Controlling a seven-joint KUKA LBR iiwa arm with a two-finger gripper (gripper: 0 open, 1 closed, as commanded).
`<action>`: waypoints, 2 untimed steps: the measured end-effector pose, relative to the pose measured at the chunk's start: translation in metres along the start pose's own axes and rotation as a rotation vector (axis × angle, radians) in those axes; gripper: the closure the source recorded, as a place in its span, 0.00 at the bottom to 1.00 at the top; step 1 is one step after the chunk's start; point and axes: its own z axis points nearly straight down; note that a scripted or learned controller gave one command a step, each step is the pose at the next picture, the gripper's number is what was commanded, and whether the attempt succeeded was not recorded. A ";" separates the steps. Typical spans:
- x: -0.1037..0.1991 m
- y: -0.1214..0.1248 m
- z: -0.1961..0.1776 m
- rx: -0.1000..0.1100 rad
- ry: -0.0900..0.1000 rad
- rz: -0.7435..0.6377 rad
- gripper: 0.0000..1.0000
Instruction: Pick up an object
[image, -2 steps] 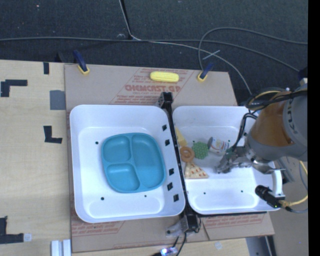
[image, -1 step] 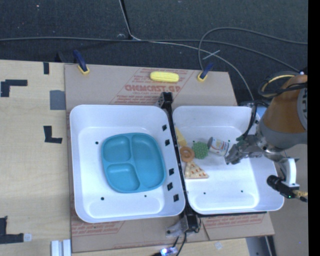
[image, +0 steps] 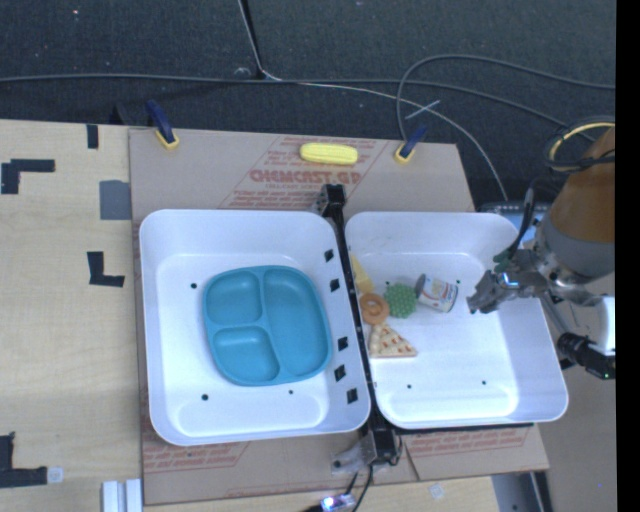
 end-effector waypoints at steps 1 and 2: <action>0.000 0.001 -0.029 0.002 0.001 0.000 1.00; 0.051 0.004 -0.037 0.003 0.003 -0.005 1.00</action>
